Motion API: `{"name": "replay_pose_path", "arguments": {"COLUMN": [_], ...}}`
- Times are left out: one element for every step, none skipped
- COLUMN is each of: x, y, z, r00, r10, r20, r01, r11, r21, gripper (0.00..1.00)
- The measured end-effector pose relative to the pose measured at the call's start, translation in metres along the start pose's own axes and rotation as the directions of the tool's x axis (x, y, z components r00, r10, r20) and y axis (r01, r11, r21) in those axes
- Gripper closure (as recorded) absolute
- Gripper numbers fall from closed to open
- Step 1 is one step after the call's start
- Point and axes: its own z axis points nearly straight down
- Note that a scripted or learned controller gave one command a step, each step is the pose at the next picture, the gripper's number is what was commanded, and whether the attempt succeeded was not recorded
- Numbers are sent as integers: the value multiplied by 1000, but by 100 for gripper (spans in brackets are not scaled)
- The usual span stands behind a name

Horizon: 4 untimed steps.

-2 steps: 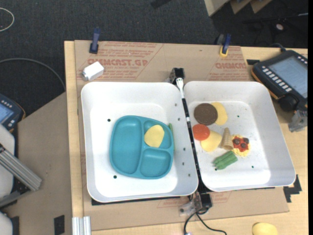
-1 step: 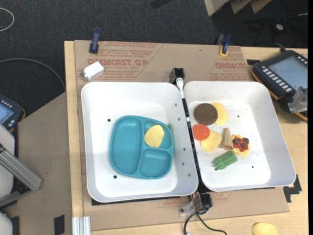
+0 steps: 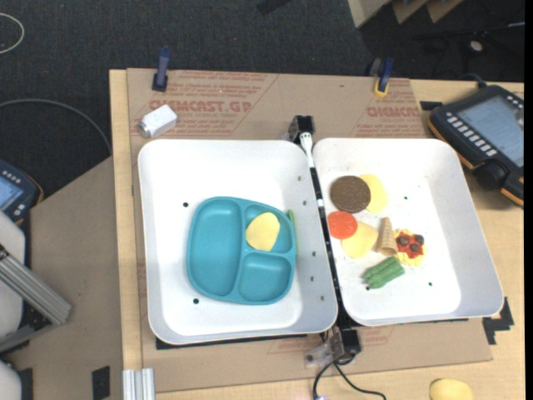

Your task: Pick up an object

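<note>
In the right bin [image 3: 441,173] lies a cluster of toy food: a brown round cookie [image 3: 351,192] over a pale yellow disc [image 3: 374,192], a red-orange round piece [image 3: 342,224], a yellow wedge [image 3: 361,242], a tan cone [image 3: 387,236], a yellow piece with dark red berries [image 3: 409,245] and a green vegetable [image 3: 383,272]. The left bin [image 3: 166,173] holds a teal divided plate [image 3: 218,252] with a yellow piece [image 3: 263,232] in its upper right compartment.
A white small block [image 3: 157,121] lies on the cardboard behind the left bin. Blue and yellow clamps [image 3: 161,70] hold the board's far edge. A black handheld controller [image 3: 483,132] lies right of the bins. A yellow object [image 3: 450,389] sits at the bottom right.
</note>
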Motion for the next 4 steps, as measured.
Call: {"name": "replay_pose_path", "arguments": {"x": [-7, 35, 21, 77], "y": [-9, 38, 3, 37], "z": [157, 27, 169, 49], "r00": [1000, 1000, 1000, 1000], "r10": [11, 4, 13, 3], "r20": [-5, 0, -4, -2], "r01": [-11, -4, -13, -3], "r11": [999, 1000, 999, 1000], "r21": [37, 7, 37, 7], "gripper": [100, 100, 100, 100]}}
